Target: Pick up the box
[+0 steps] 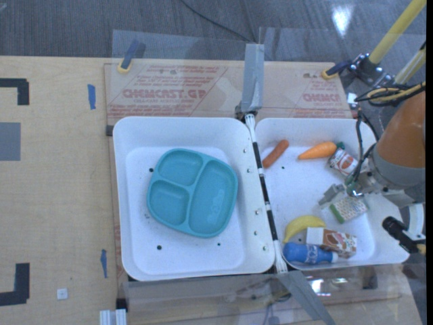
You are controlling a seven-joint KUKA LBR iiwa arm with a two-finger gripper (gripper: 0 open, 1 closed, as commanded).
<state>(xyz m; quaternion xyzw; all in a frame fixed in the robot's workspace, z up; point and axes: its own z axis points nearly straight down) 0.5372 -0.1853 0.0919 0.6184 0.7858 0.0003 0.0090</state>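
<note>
— Box [331, 240]? 
— Right bin [298, 181], 6 o'clock of the fingers [342, 196], apart; long axis runs 9-to-3, beside the banana [302, 225].
— Fingers' spread? 
— Can't tell; nothing visibly held.

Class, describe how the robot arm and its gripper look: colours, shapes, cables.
The arm enters from the right: a rounded orange band above a grey wrist section. Black cables loop beside it near the top. The gripper is small, grey metal, with thin parts reaching into the right bin. A black part sticks out lower down.
</note>
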